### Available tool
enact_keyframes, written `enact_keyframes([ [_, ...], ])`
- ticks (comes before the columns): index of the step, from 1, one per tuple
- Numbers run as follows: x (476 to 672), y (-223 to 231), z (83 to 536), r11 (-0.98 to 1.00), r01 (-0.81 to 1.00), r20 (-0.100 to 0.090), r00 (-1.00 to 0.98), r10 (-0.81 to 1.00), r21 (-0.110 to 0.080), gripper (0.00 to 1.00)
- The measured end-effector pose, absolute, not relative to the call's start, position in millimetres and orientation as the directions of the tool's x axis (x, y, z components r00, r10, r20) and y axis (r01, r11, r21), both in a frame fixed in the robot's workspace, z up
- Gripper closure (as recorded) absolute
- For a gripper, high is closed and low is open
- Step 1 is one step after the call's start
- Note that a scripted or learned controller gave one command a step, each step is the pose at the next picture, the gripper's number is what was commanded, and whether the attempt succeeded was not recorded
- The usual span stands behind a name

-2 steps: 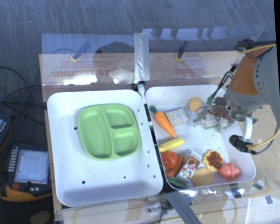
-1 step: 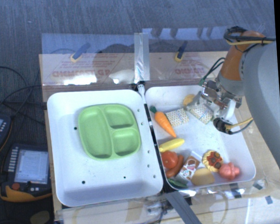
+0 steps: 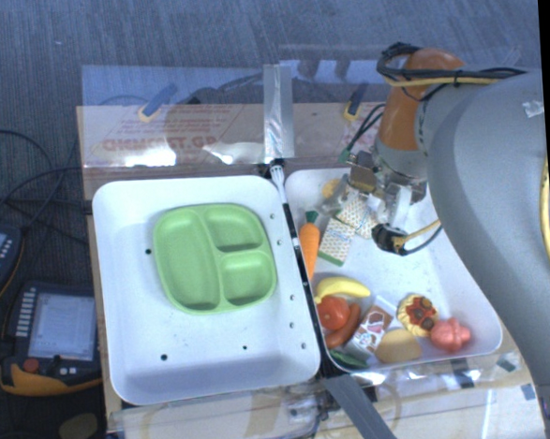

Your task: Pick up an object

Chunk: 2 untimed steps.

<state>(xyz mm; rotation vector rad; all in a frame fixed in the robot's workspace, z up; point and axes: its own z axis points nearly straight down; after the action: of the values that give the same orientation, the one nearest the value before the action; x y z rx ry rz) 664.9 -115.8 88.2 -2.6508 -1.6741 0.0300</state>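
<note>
While the green sectioned plate (image 3: pixel 214 257) lies flat in the left bin (image 3: pixel 121 300), far left of the pincer (image 3: pixel 378 190), an orange carrot (image 3: pixel 309 246) lies lengthwise down-left of it. Just beside the pincer rests a patterned flat packet (image 3: pixel 342 233), tilted. Whether the pincer is released or clenched I cannot tell.

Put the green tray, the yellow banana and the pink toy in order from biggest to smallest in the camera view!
1. The green plastic tray with three compartments, by far the biggest.
2. The yellow toy banana.
3. The pink lumpy toy, which looks only slightly smaller than the banana, so those two are close.
</note>
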Motion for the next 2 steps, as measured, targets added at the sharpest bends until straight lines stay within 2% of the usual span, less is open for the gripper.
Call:
enact_keyframes([
  [1, 664.0, -115.9, 96.3, -0.428, 0.903, -0.019, 0.428, 0.904, -0.018, 1.00],
  [2, 668.0, -82.9, 189.0, -0.524, 0.852, -0.004, 0.524, 0.852, -0.001, 1.00],
])
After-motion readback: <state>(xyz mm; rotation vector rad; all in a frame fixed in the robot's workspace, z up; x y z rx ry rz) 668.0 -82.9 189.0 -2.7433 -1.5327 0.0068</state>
